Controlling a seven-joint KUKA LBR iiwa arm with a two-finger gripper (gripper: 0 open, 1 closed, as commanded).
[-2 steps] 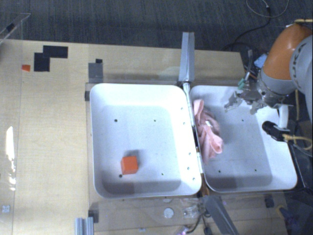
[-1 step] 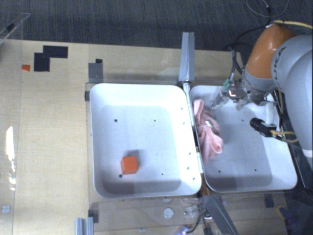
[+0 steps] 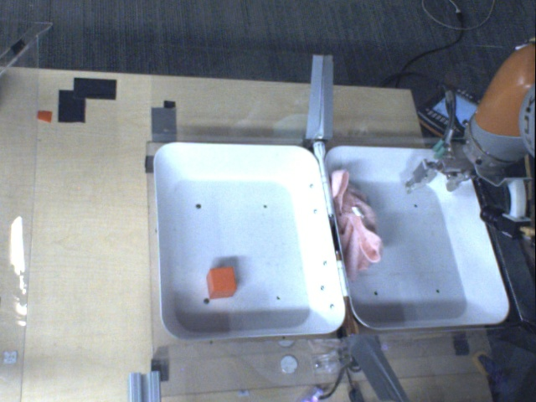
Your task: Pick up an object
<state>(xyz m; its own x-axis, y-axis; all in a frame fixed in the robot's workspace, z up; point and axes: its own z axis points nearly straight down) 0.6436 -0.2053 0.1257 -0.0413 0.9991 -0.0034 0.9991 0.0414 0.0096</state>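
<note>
An orange cube (image 3: 222, 282) lies in the left bin (image 3: 176, 224), near its front left. A crumpled pink cloth (image 3: 355, 223) rests in the right bin (image 3: 469, 300), against the wall shared with the left bin. My gripper (image 3: 434, 180) hangs over the right bin's far right corner, well right of the cloth and apart from it. Its fingers (image 3: 415, 179) are spread open with nothing between them.
A grey metal post (image 3: 320, 99) stands at the back between the two bins. Black markers (image 3: 82, 97) and a small orange tag (image 3: 44, 116) sit on the wooden bench at far left. Cables and dark gear (image 3: 435, 115) lie behind the right bin.
</note>
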